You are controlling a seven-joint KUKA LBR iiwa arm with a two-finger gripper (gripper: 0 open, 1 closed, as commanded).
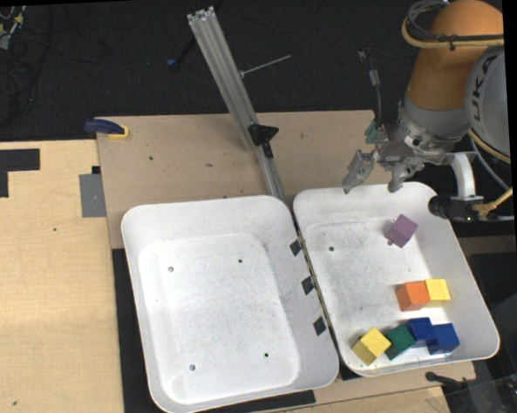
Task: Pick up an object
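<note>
My gripper (374,175) hangs spread and empty over the right bin's (472,271) far rim, near the purple block (401,230), probably light and stiff; I'd pinch its flat sides.

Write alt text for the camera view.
A gripper hangs open over the right bin's far edge, holding nothing. That bin holds a purple block, with orange, yellow, green and blue blocks nearer the camera.

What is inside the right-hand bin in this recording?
The right bin holds six blocks: purple, orange, yellow beside it, and by the near rim another yellow, green and blue. Anything behind the blue block is hidden.
</note>
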